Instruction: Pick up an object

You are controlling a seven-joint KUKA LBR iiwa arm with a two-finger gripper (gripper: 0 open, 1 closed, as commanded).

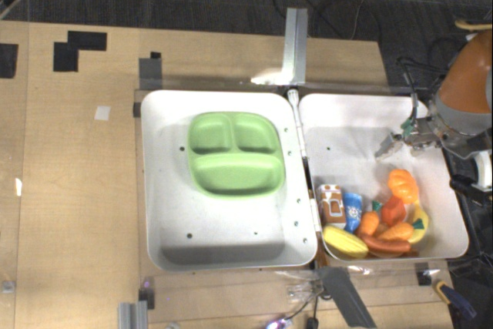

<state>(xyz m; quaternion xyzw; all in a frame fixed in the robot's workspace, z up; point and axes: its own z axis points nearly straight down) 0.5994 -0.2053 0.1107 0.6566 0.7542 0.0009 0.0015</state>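
Several toy foods crowd the right bin's (339, 119) near corner, a yellow banana (344, 243) lying lengthwise along the front wall, tip pointing left, while the gripper (400, 139) hovers above with fingers spread, grasping nothing.

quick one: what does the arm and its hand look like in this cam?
The arm has a rounded orange band over a grey wrist section. The hand is small, metallic grey with thin pale fingers and a green spot at its base. Dark cables trail near the arm.

Green tray (234, 153) sits in the left bin (166, 189); toy foods (375, 221) (heaped) fill the right bin's (347, 123) lower corner.
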